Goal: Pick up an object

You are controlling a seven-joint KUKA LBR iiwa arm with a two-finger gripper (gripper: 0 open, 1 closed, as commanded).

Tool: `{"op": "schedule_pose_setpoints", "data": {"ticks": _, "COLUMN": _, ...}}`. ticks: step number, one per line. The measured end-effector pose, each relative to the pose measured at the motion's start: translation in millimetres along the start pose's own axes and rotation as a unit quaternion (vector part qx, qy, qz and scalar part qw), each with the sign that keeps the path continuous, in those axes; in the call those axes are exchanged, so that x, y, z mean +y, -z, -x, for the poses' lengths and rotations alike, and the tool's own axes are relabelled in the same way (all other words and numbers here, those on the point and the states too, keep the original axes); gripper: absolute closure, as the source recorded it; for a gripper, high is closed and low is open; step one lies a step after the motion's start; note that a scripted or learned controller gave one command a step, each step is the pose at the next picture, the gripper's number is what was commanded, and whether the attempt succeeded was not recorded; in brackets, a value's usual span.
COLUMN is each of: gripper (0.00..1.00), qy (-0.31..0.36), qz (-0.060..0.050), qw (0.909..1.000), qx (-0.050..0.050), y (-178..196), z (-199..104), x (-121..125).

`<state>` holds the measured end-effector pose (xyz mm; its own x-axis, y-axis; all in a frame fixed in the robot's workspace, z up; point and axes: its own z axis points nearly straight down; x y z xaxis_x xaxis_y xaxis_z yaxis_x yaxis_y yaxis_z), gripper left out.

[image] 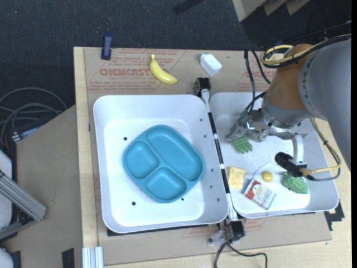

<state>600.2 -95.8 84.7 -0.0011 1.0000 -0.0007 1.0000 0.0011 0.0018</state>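
Fingers [241,132] just above green leafy toy [242,144] in rt bin [223,106]; grip state can't tell; toy's long axis unclear.

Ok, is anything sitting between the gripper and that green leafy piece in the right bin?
Nothing visible does. The gripper hangs right above the green leafy piece in the right bin. The cheese wedge, small carton and yellow ball lie nearer the front, clear of that path.

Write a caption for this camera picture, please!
Arm's gripper hovers by a green toy in the right bin; blue tray fills the left bin.
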Motion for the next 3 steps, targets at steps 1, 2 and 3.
{"op": "schedule_pose_setpoints", "data": {"ticks": 1, "gripper": 0.0, "qy": -0.001, "qz": -0.002, "qw": 1.0, "qx": 0.001, "y": -0.1, "z": 0.1, "x": -20.5}}
{"op": "schedule_pose_setpoints", "data": {"ticks": 2, "gripper": 0.0, "qy": 0.0, "qz": 0.0, "qw": 1.0, "qx": 0.0, "y": 0.1, "z": 9.7, "x": 8.5}}
{"op": "schedule_pose_setpoints", "data": {"ticks": 3, "gripper": 0.0, "qy": 0.0, "qz": -0.002, "qw": 1.0, "qx": 0.001, "y": 0.1, "z": -3.8, "x": 1.3}}
